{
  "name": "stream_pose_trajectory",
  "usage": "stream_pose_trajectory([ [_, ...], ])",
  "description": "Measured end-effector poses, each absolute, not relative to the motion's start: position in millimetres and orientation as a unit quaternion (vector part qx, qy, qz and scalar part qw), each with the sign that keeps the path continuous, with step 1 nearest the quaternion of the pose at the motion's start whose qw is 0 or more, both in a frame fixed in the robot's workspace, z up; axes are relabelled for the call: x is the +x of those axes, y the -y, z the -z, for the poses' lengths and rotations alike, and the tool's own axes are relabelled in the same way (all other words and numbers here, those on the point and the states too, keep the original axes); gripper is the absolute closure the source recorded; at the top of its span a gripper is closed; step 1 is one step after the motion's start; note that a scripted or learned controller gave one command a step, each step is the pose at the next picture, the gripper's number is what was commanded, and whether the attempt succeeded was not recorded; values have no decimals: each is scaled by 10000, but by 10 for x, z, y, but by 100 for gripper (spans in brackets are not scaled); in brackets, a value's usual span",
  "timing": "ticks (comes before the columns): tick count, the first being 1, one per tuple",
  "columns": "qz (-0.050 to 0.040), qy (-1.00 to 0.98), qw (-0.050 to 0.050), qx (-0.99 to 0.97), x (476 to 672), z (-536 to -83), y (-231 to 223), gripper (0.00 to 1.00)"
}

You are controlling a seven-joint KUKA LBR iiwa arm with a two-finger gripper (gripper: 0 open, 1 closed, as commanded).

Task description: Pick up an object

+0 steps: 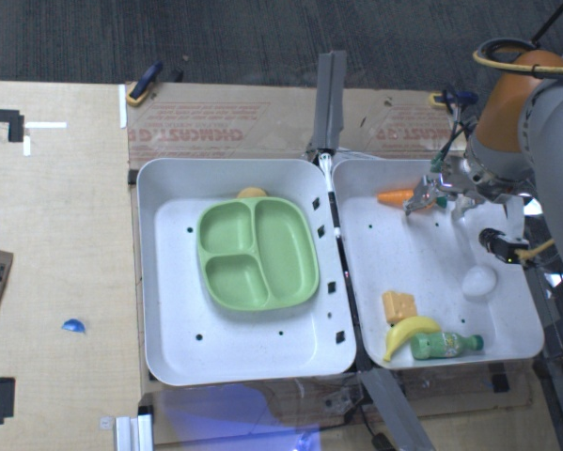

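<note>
Bins sit side by side on the bench. Left bin (159,280) holds a green divided plate (258,253), with a small yellow thing (251,193) peeking out behind its far edge. Right bin (366,242) has an orange carrot (394,196) near its far wall, and near the front a tan block (399,305), a banana (409,333) and a green bottle (445,345) lying close together. Gripper (426,198) hangs just beside the carrot's right end; how wide it stands cannot be told. Arm (511,111) reaches in from the right.
</note>
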State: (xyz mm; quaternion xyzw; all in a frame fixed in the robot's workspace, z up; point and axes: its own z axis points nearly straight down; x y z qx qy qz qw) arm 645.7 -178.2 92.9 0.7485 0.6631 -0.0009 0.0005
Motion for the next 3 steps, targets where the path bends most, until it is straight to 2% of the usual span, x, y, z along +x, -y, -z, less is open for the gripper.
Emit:
stream_pose_trajectory([
  [1,19,-7079,-5,7063,6580,-912,1266,0],
  [2,21,-7057,-2,7085,6580,-909,1247,0],
  [3,19,-6904,-9,7234,6580,-911,990,0],
])
